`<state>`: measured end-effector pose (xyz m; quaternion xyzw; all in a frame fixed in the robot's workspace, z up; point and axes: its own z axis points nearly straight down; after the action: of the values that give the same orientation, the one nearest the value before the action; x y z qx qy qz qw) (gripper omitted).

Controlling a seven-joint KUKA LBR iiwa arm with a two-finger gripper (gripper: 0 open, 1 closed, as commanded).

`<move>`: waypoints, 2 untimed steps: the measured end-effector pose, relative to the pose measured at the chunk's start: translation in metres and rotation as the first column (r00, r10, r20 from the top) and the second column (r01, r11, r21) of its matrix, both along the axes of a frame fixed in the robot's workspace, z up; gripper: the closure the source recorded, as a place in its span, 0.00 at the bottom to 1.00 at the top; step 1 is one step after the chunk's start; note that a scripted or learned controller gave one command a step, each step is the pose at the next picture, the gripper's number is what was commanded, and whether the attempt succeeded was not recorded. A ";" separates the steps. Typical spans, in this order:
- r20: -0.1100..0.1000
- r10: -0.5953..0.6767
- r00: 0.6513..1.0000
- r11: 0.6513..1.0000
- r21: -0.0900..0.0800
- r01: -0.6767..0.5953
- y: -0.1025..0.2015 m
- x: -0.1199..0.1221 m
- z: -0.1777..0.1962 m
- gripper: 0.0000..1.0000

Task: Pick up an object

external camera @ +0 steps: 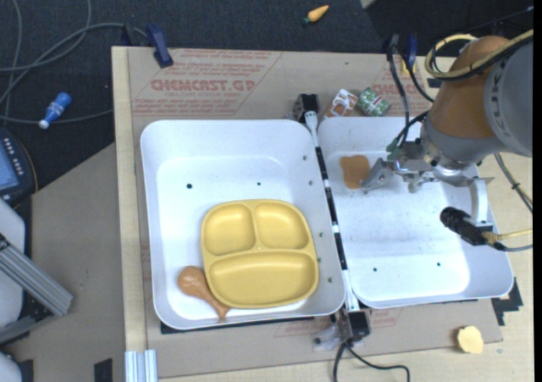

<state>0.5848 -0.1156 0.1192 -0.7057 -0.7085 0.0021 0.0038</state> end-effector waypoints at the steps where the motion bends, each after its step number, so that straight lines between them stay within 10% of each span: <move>1: 0.012 0.001 1.000 1.000 -0.002 -0.001 0.026 0.049 -0.032 0.00; 2: 0.011 -0.002 1.000 1.000 -0.003 0.002 0.022 0.057 -0.035 0.00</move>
<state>0.6417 -0.0939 0.0844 -0.7065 -0.7077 -0.0006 -0.0011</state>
